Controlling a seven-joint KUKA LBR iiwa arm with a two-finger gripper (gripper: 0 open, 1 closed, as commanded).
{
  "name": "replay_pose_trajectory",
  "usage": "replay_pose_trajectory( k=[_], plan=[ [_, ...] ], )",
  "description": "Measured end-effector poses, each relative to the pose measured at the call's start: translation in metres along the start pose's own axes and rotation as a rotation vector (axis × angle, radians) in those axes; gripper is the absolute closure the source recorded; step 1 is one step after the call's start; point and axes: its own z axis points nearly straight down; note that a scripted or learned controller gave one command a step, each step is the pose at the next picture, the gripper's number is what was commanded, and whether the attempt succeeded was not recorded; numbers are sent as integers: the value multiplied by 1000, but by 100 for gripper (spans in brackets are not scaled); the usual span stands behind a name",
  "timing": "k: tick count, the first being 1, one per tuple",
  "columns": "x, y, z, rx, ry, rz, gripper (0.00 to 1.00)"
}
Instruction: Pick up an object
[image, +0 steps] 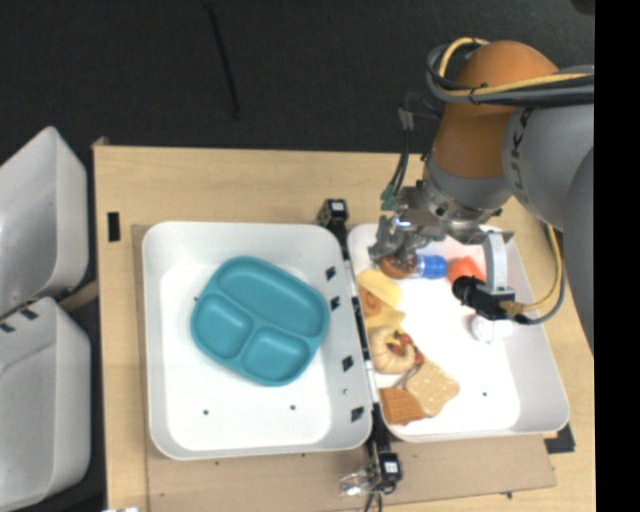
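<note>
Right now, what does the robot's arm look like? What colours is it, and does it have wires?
The arm is thick, rounded and smooth grey, with a big orange band above the wrist. Yellow and black cables loop over the orange part, and a thin yellow cable hangs down its side. Its hand is a small metal piece, silver and dark.
</note>
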Motion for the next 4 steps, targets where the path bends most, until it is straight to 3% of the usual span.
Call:
replay_pose_trajectory(
  k=[1,2,3,4],
  plan=[
    [48,13,2,1,-1,1,100],
    [75,26,31,4,-2,4,100],
    [71,19,26,5,-3,7,100],
    [86,28,15,1,-1,3,100]
  ],
)
